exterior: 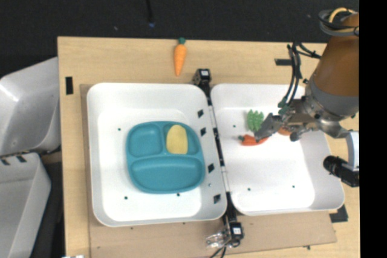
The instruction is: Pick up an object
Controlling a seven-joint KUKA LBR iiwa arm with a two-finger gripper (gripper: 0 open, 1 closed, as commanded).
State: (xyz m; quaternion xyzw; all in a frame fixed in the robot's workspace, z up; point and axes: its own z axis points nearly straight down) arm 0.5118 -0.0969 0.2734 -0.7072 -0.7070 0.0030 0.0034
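In the right bin [272, 190] lie a green leafy toy [254, 119] and, just below it, a small red-orange toy [251, 141]. My gripper [270, 127] hangs low over the bin's upper middle, its dark tips right beside the green toy and just above the red-orange one. The grey arm with its orange band [338, 66] comes in from the right. Nothing shows between the tips.
The left bin [109, 190] holds a blue divided tray [163, 172] with a yellow oval piece [177, 139] in its upper right compartment. A toy carrot [179, 57] lies on the wooden bench behind the bins. Black clips [202, 76] join the bins along the middle.
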